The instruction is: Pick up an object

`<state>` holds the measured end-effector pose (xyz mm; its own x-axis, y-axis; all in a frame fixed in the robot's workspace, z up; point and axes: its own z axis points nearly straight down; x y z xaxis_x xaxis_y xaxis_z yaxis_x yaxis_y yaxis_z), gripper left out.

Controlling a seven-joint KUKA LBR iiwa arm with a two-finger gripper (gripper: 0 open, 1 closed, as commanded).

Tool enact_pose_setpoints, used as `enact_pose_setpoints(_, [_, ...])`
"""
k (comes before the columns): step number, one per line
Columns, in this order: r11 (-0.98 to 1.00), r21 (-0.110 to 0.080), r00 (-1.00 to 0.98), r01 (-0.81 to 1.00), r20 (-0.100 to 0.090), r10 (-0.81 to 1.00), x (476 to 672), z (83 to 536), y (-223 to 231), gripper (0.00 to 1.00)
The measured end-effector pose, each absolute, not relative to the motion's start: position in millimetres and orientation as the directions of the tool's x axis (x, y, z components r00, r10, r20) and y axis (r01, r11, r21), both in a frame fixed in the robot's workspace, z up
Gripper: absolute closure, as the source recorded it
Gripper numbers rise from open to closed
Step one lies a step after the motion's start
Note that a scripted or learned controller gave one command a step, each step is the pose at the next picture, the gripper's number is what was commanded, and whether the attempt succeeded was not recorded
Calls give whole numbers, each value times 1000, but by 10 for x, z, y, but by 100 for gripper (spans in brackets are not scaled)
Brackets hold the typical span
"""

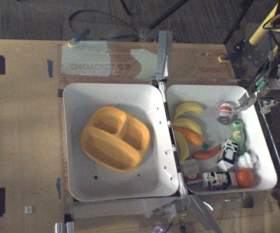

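Milk carton is seen at right bin's near wall. Gripper, reached in from right over can at far side; finger state cannot be told.

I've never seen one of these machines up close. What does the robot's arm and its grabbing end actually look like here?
Little of it is in frame. At the right edge, over the right bin, the gripper looks like pale grey metal, with a slim finger pointing toward a small can. Behind it sit darker metal parts, thin black cables and a touch of teal. The image is too blurry to show markings.
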<state>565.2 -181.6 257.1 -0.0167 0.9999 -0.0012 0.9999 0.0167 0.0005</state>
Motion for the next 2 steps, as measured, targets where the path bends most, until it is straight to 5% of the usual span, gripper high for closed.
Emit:
enact_pose_setpoints(1, [148,1,-148,989,1,989,5815,1063,-2084,0])
enact_pose_setpoints(2, [60,3,-60,998,6,998,6349,851,-2002,0])
